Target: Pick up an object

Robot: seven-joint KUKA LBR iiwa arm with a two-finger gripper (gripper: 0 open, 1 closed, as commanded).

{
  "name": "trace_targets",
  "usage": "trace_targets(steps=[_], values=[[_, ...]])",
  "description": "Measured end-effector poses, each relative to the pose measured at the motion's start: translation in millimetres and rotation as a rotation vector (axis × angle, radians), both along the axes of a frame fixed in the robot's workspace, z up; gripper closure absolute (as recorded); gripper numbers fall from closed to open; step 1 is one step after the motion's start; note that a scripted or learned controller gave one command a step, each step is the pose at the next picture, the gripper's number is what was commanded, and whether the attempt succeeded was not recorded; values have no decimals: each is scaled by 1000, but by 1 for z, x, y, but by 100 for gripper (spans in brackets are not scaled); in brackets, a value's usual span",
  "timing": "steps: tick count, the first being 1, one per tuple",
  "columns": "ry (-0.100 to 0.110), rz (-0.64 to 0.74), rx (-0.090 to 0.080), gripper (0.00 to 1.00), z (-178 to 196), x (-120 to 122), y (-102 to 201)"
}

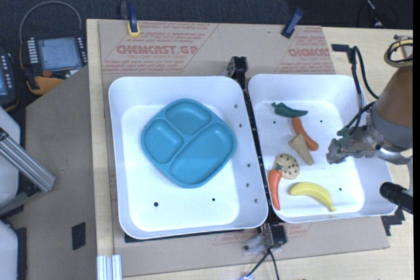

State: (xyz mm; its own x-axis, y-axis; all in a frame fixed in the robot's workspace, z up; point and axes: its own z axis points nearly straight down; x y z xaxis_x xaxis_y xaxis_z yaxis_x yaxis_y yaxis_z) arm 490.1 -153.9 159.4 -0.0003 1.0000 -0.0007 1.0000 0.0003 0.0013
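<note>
The right bin (341, 92) holds a yellow banana (313, 194) near its front, an orange carrot (273, 187) at the front left, and a round speckled cookie (287, 166). A tan wedge (302, 149) and an orange-red piece (304, 132) lie mid-bin, with a dark green pepper (289, 111) behind them. My gripper (336, 152) hangs low over the bin's right part, to the right of the tan wedge. I see nothing between its fingers.
The left bin (128, 197) holds a blue sectioned plate (189, 141). Black clamps (237, 65) sit between the bins at the back and front. A cable (357, 72) runs along the right bin's far right side.
</note>
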Motion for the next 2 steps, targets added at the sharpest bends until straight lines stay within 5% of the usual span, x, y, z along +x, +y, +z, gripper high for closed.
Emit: trace_targets(steps=[2], values=[[-3, 1, -2, 100, 75, -3, -10]])
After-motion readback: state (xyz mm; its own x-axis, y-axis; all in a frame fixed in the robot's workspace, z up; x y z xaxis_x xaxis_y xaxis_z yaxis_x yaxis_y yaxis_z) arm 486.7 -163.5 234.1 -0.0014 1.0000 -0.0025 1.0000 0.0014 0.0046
